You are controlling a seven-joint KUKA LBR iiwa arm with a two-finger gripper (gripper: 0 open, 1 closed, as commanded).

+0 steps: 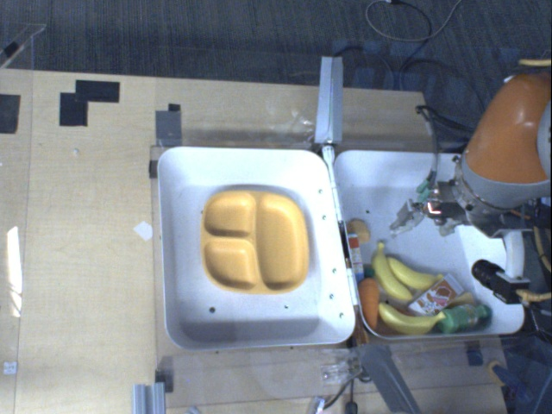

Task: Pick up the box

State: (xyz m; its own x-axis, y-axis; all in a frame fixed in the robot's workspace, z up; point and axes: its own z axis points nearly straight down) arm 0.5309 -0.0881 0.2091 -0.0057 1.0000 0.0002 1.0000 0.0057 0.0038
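Two shallow white bins are seen from above on a wooden bench. The left bin (177,231) holds a yellow three-part tray (256,239). In the right bin (379,179), the small box (433,297) lies at the near side, between two bananas (404,276) and a green bottle (464,318), with a carrot (369,301) to their left. The gripper (417,211) hangs farther back, its fingers spread apart, nothing held between them.
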